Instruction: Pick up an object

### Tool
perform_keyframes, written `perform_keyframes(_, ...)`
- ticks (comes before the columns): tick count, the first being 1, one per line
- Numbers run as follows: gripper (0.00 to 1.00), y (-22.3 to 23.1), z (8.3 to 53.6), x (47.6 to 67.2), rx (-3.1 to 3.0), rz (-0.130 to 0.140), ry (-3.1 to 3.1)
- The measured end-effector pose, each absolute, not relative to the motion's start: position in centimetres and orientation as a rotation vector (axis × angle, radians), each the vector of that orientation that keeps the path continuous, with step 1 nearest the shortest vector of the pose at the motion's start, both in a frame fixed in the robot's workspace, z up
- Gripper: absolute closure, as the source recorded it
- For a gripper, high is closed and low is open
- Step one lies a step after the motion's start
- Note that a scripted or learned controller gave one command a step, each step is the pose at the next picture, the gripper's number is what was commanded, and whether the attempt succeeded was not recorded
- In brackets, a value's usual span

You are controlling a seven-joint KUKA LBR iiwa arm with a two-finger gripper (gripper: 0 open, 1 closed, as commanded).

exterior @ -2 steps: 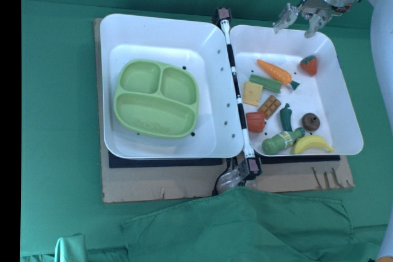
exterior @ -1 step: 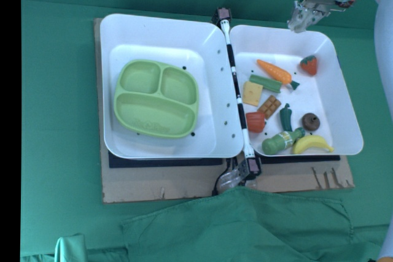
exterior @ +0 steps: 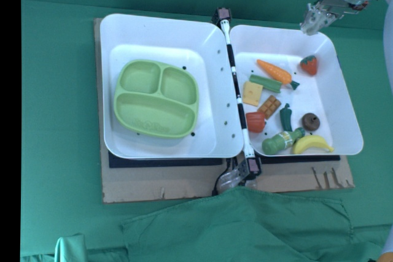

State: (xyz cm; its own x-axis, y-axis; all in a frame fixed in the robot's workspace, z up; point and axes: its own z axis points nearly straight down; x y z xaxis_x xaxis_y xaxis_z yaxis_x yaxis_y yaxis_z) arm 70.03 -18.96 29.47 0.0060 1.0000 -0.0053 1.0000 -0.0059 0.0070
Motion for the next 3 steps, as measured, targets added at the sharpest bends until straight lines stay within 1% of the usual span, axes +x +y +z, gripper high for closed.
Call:
perform_keyframes(1,1.00,-17.97,28.96,68.12,2.225,-0.001,2.214)
perform_keyframes(2,0.00,-17.95,28.98,68.19,2.222,0.000,2.214)
perform_keyframes(3,0.00,-17.95,28.98,68.20,2.222,0.000,2.214)
